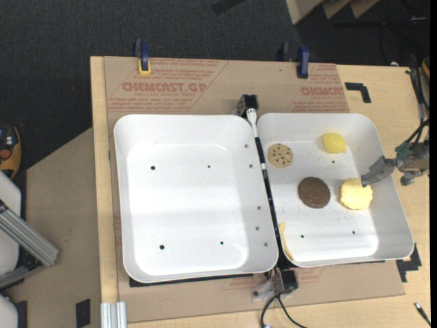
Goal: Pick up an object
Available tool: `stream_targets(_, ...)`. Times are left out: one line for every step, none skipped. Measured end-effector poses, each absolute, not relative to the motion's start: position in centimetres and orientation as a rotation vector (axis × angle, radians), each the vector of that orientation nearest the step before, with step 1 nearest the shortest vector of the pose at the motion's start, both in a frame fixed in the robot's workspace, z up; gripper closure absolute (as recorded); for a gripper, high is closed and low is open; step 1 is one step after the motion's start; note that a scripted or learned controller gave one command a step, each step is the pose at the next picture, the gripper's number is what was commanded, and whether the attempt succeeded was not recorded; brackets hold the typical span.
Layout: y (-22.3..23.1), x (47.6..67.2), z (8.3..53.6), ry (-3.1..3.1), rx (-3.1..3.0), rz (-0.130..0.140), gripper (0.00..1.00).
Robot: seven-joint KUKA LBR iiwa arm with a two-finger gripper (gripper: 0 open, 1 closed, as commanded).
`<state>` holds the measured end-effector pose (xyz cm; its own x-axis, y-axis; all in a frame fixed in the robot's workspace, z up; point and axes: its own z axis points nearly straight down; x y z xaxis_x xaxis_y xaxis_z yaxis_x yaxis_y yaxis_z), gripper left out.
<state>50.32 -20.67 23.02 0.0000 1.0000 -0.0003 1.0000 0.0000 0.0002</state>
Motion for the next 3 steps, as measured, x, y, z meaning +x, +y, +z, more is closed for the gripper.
stream_targets(-14.4, 51.3, 7.8, 2.233, 2.222, -0.001, 0.00)
stream_targets(-16.4, 58.9, 8.5, 2.220, 2.213, 0.005, 0.00)
stream_targets(-18.2, 66.7, 8.3, 2.218, 2.222, -0.006, 0.00)
